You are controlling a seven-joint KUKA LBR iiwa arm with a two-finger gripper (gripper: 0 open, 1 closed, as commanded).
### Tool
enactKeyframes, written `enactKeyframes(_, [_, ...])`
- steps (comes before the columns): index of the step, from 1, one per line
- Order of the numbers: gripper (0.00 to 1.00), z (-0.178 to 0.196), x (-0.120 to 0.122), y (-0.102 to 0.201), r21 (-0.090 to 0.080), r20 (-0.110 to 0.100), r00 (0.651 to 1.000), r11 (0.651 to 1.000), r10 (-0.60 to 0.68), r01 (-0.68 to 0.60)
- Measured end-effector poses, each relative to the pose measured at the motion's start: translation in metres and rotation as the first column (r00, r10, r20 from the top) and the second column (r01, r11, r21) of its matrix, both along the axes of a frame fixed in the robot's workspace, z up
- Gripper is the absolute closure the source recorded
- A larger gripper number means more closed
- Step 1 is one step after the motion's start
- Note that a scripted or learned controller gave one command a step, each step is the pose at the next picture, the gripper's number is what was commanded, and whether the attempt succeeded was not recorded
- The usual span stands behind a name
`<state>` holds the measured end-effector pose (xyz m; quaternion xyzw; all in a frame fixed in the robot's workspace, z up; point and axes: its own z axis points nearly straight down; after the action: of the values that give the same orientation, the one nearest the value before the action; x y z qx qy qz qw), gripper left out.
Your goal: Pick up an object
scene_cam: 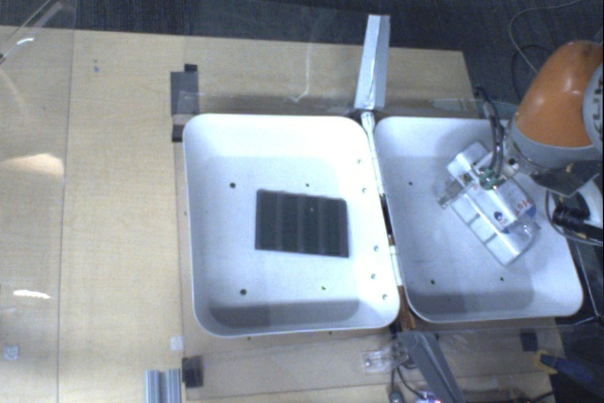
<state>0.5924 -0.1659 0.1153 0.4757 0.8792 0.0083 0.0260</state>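
End effector [492, 208] — low over right bin [425, 283]

Two shallow white plastic bins sit side by side on a pale wooden bench [104, 231]. The left bin [212, 203] holds a flat, dark grey ribbed rectangular pad [302, 224] near its middle. Over the right bin [415, 203] hangs the grey arm with its orange band [557, 109], its pale two-finger gripper [448, 195] low above the floor, perhaps touching it.
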Motion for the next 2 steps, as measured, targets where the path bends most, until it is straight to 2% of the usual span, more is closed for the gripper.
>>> enactKeyframes(1, [1.00, -0.014, 0.022, 0.021, 0.006, -0.019, 0.982, 0.983, -0.186, 0.186])
enactKeyframes(2, [1.00, 0.030, 0.023, 0.006, 0.011, -0.047, 0.931, 0.931, -0.363, 0.364])
